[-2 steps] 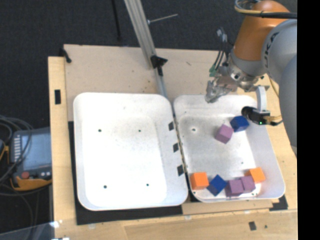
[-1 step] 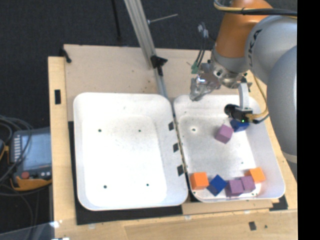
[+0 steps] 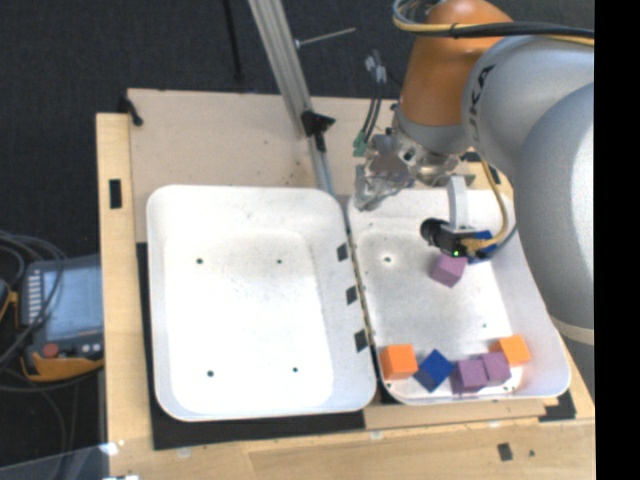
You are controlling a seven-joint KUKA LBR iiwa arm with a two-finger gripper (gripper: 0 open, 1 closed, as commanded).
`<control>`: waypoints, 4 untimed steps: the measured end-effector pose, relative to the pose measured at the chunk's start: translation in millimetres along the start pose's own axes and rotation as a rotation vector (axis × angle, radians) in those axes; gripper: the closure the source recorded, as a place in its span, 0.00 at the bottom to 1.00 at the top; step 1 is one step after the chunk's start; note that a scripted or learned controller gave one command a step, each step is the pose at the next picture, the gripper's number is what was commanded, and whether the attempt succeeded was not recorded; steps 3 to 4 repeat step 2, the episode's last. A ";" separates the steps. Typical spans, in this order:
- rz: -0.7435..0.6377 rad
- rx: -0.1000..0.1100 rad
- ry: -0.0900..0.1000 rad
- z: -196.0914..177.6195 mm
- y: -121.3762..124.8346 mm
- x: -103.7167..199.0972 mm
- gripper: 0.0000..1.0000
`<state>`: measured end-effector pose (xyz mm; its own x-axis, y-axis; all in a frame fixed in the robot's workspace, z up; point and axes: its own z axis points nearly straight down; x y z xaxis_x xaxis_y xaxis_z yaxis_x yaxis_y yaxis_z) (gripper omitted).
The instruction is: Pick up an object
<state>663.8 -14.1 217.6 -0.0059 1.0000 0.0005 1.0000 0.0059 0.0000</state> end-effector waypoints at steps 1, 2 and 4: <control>-0.002 -0.001 0.002 -14.9 -10.7 54.4 1.00; -0.003 -0.002 0.001 -27.1 -19.0 106.5 1.00; -0.003 -0.002 0.001 -27.1 -19.0 106.5 1.00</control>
